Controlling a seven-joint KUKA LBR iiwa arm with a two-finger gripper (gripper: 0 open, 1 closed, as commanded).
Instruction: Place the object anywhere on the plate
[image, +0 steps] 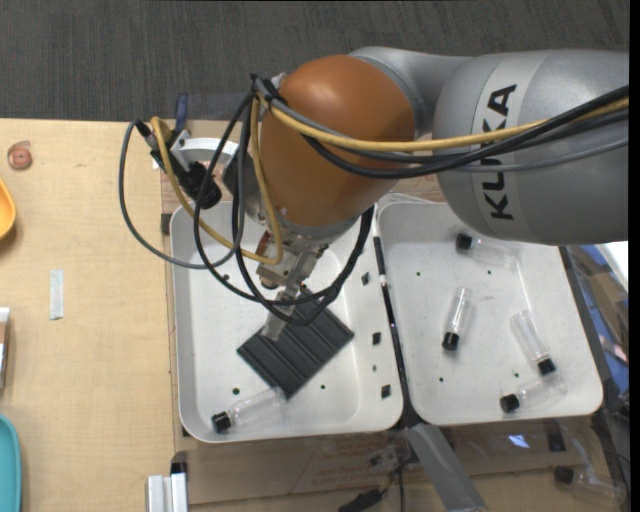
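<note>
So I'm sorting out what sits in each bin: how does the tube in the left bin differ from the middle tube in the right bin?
The left-bin tube lies almost flat across the view near the bin's front edge, cap at its left end; the right-bin tube lies more upright, cap at its lower end. The left-bin tube lies next to the dark ribbed plate; the right-bin tube lies apart from other things. Both are clear with a black cap.

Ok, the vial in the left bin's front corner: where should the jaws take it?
Take the vial at mid-body, from straight above, jaws closing across its narrow width. It lies flat along the left bin's front wall, black cap towards the corner, so the ends are crowded.
</note>
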